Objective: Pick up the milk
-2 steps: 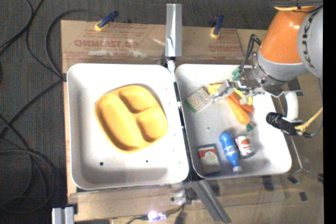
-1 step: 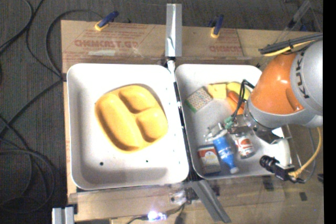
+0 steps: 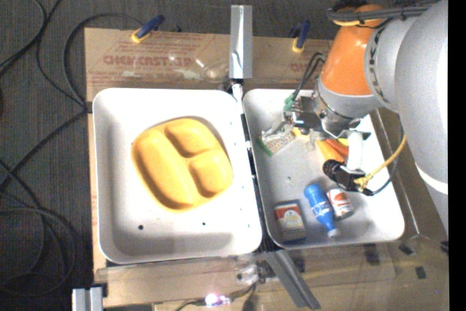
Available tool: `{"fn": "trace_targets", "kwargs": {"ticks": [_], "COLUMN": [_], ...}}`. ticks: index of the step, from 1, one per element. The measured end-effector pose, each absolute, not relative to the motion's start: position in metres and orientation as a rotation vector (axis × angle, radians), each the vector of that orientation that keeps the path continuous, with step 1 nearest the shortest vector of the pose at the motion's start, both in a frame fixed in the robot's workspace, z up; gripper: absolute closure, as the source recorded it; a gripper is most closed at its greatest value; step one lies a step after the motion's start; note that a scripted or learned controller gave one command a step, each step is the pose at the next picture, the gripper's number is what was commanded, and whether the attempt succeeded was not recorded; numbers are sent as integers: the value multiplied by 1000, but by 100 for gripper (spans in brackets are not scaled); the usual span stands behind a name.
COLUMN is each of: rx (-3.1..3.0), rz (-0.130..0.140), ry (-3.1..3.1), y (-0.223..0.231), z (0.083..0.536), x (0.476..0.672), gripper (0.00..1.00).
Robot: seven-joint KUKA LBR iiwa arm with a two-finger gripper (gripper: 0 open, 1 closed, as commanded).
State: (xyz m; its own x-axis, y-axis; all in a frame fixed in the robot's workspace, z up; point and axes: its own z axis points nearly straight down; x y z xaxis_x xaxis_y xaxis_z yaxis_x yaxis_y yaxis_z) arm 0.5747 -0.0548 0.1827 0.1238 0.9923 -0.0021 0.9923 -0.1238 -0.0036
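The pincer [image 3: 291, 124] sits low in the upper part of the right bin [image 3: 386, 229], at the end of the grey arm [image 3: 415, 62] with its orange band that comes in from three o'clock. Whether it is clenched or released cannot be told; the wrist hardware hides its tips. Directly under it, touching or nearly so, lies a small pale carton with green print, which looks to be the milk [image 3: 275, 138], tilted on its side near the bin's left wall. At four o'clock from the pincer an orange item [image 3: 333, 148] pokes out from under the wrist; what it is cannot be made out. Farther toward five o'clock, a blue bottle [image 3: 319, 206] lies on its side with a small red-and-white can [image 3: 341, 203] just beside it at three o'clock. At nine o'clock from the bottle, a small red-and-white box [image 3: 289, 216] rests near the bin's lower edge. The left bin [image 3: 116, 229] holds a yellow divided tray [image 3: 183, 162], well apart from the pincer at nine o'clock. Both bins rest on the brown surface [image 3: 160, 62].
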Motion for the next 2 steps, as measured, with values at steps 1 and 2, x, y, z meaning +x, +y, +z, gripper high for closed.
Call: {"fn": "trace_targets", "kwargs": {"ticks": [1,2], "rx": [-2180,-2276], "rz": [-4,-1], "ry": [-2272,-2175], "y": [-107,-118], "z": [88,87], "x": [590,661], "gripper": [0,0]}}
